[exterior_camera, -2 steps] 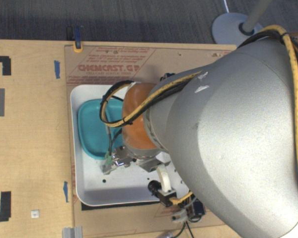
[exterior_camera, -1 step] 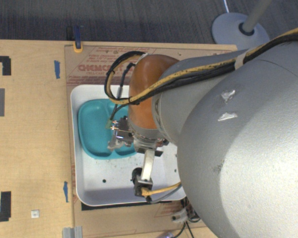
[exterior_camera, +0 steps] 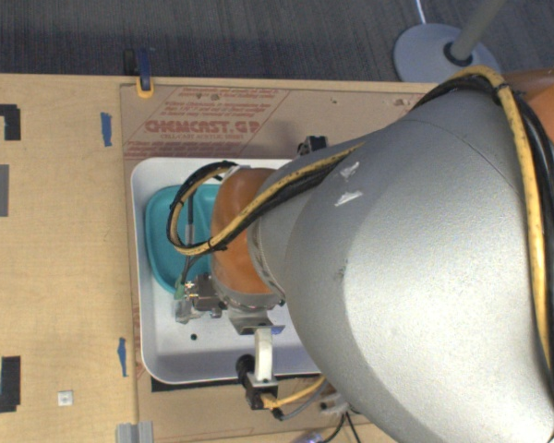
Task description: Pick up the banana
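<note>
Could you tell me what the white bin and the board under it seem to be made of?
Bin: probably plastic, judging by its smooth white surface with a soft sheen and rounded moulded corners. Board: looks like brown cardboard or fibreboard, matte, with red print.

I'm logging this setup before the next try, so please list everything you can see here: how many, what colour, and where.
bin: one, white, shallow, centre-left of the bench, much of it covered by the arm
teal object: one, teal, in the upper left part of the bin, partly hidden; too covered to say what it is
bench board: one, tan, with red printing near the top, black corner marks at the left and short blue tape strips
floor: dark grey, along the top
stand base: one, round, pale grey, on the floor at upper right, with a pole rising from it
cable: black and yellow, looping over the bin and along the arm
arm: one, grey with an orange band, reaching in from the right over the bin
</note>
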Tool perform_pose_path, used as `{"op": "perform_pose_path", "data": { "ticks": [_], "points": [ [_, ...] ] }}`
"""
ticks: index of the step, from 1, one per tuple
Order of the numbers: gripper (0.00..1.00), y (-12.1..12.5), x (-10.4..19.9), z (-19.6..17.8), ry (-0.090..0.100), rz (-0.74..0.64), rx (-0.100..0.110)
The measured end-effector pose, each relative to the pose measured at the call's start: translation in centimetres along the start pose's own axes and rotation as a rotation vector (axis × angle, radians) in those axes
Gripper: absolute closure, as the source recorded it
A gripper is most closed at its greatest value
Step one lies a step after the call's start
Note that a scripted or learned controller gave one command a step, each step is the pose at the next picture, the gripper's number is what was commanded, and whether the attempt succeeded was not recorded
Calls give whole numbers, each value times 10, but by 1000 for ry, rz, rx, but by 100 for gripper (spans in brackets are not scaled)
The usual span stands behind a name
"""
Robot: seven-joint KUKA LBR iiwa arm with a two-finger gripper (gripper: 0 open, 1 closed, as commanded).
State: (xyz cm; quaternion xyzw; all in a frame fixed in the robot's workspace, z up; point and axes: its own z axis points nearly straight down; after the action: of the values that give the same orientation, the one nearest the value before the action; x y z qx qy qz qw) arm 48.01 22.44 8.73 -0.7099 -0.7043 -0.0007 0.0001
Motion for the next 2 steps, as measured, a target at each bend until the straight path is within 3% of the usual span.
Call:
{"op": "perform_pose_path", "data": {
  "ticks": [1,2],
  "points": [
    [0,-1,0,-82,-1,214,1],
    [0,0,1,0,1,-15,2]
  ]
}}
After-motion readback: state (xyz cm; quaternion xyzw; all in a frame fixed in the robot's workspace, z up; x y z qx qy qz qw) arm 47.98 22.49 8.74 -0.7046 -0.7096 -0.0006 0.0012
